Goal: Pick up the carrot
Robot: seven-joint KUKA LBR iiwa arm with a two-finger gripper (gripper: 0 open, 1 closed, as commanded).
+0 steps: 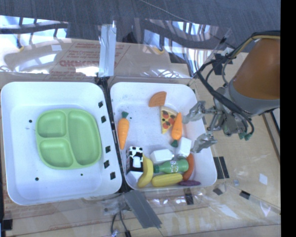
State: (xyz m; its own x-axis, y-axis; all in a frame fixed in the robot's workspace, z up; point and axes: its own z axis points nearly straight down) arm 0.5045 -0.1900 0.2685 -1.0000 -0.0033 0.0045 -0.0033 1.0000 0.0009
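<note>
Non-task items, both bins.
Pizza slice just left of fingers; orange wedge beyond; green bottle, bananas below; green divided plate far left.

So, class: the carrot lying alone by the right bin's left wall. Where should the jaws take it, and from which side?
Grip the carrot across its thick orange middle, coming straight down from above. It lies flat, long axis along the right bin wall, so the jaws should close across its width; the wall side looks tight.
</note>
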